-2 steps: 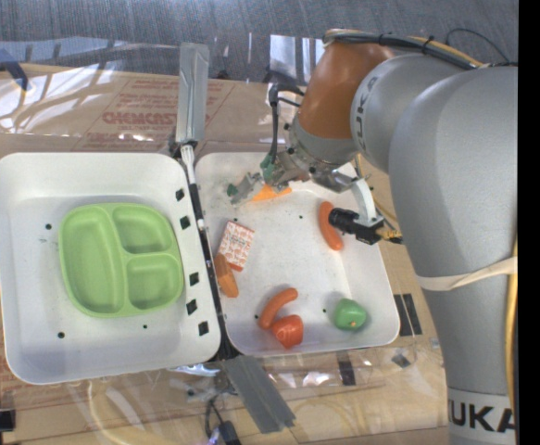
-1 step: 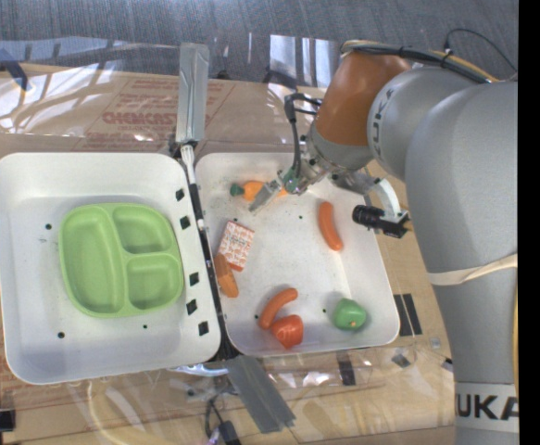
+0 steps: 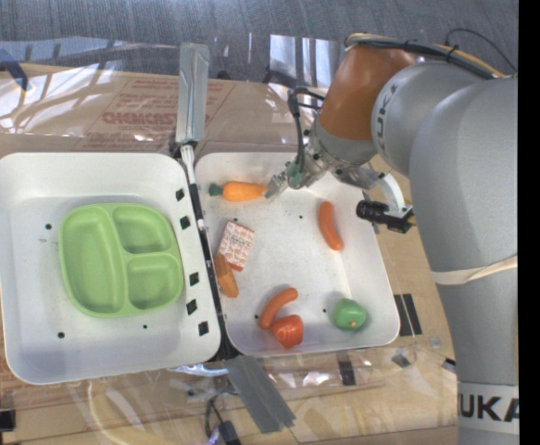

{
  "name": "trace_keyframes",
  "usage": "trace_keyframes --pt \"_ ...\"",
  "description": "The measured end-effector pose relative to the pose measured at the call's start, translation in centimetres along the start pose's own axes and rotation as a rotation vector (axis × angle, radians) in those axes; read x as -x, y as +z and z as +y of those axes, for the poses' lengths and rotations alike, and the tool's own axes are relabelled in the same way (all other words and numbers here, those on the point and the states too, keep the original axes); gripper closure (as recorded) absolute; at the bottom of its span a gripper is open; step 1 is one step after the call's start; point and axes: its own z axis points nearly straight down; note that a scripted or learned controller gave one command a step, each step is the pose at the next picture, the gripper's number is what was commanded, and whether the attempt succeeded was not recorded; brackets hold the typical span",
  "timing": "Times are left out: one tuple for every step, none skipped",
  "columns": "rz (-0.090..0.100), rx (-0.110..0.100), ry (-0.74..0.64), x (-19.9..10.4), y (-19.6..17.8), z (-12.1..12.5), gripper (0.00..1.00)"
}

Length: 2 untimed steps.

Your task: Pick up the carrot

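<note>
1. The carrot [image 3: 242,191] is seen lying flat in the right bin [image 3: 373,248], at the far-left corner, green top end twd the divider between bins.
2. The pincer [image 3: 283,183] is seen low in the same bin, just right of the carrot's orange tip, approx touching or v. close; contact can't be confirmed.
3. Pincer state: can't be told, the tips are too small and blurred; the carrot isn't seen between them.
4. The arm [image 3: 408,109], grey w/ an orange band, is seen reaching in from the right, over the far-right corner of the right bin.
5. Other items noted in the right bin: a small red-and-white packet [image 3: 236,246] at the left-centre, an orange sausage-shaped piece [image 3: 330,225] at the right, another orange-red piece [image 3: 277,306] near-centre, a red item [image 3: 288,330] just nearer than it, a green pepper-like item [image 3: 349,315] at the near right, and a small orange piece [image 3: 227,282] by the left wall.
6. The left bin [image 3: 19,248] is seen holding a green compartment tray [image 3: 121,260], approx centred.
7. Both bins are seen side by side on a cardboard-covered surface [image 3: 84,109].
</note>
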Motion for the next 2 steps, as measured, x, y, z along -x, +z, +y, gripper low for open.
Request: trace_keyframes --pt "0.0 -0.001 0.0 0.0 0.0 0.0 0.0" --pt "0.009 -0.006 0.136 -4.7 1.6 2.4 0.0"
